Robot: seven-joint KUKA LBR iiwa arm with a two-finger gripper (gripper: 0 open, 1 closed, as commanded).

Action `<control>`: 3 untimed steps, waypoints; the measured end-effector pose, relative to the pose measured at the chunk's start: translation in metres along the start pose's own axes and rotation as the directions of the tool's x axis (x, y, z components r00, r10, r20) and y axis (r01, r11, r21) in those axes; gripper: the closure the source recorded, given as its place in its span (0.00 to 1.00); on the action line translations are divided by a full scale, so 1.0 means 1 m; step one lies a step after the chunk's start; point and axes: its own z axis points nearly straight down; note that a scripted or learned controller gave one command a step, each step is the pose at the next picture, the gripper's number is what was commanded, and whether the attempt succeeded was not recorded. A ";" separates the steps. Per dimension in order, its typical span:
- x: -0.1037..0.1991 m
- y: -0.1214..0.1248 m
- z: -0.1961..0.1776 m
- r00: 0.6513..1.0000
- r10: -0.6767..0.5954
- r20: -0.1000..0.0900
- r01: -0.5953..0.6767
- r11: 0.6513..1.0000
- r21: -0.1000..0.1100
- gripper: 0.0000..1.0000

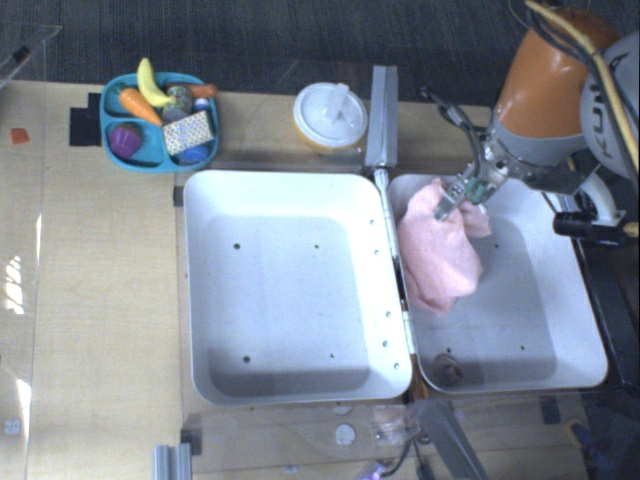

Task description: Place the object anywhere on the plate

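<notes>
We see our gripper [462, 194] pinching the top of the soft pink cloth [438, 249], which hangs below it in the right white bin [560, 358].

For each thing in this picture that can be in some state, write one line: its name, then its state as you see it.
pink cloth: crumpled, lying in the right bin, upper left part, with the gripper at its top edge.
gripper: down at the cloth's top edge; grasp not clear.
right bin: upright, holds the cloth.
left bin: upright, beside the right bin.
blue tray: on the bench, filled with toy food.
white lidded cup: upright, lid on.
</notes>
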 end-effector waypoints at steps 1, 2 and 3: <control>0.028 0.037 0.001 0.921 -0.390 0.003 0.390 0.921 -0.002 1.00; 0.066 0.071 0.007 0.695 -0.719 0.004 0.719 0.695 -0.002 1.00; 0.102 0.109 -0.009 0.658 -0.753 0.004 0.753 0.658 -0.002 1.00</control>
